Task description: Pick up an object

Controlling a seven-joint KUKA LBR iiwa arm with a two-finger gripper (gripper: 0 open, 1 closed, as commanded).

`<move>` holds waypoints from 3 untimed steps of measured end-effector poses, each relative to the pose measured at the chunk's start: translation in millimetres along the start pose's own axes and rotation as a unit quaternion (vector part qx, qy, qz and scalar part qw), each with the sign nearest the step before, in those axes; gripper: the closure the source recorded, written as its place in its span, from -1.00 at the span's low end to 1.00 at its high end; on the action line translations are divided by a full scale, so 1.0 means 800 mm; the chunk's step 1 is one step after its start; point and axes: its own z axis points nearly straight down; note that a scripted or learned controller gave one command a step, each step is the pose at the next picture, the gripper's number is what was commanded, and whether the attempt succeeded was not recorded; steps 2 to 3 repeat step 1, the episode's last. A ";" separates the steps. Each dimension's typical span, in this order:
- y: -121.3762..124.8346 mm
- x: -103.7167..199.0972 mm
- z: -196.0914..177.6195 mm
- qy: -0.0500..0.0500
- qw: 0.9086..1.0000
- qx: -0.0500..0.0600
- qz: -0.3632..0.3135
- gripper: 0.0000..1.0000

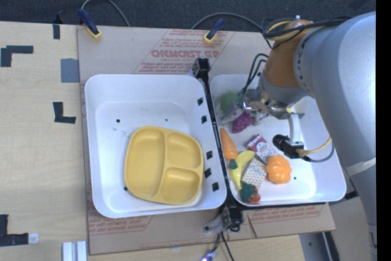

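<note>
1. Camera view, nearest edge: the wooden counter (36, 162) carries a cardboard sheet (177, 52), and two white bins sit on it side by side, touching along their inner walls.
2. Near corner of the right bin (317, 183): a small green and red piece (249, 193) lies against the inner wall. A speckled packet (254, 175) lies just behind it and touches it.
3. Beside the packet, toward the arm, lies an orange fruit (278, 169). On the packet's other side is a yellow piece (242, 161), close to the inner wall.
4. Left bin (104, 95): a yellow divided plate (164, 165) lies flat in the near half, with three compartments facing up.
5. Middle of the right bin: a red and white box (260, 147) lies just behind the yellow piece. A carrot (228, 143) lies along the inner wall.
6. Far half of the right bin: a purple grape bunch (242, 121) lies behind the carrot, and a green piece (229, 101) lies further back, near the inner wall.
7. The pincer (247, 108) hangs over this far half, just beside the grape bunch and the green piece. I cannot tell whether it is spread or pressed together, and no object can be seen pinched in it.
8. All pickable objects lie in the bins.
9. Far edge: two yellow and blue clamps (89, 22) grip the cardboard.
</note>
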 end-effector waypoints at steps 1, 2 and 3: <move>-0.001 0.000 -0.011 0.000 1.000 0.001 0.000 1.00; -0.001 0.000 -0.011 0.000 1.000 0.001 0.000 1.00; -0.001 0.000 -0.011 0.000 1.000 0.001 0.000 1.00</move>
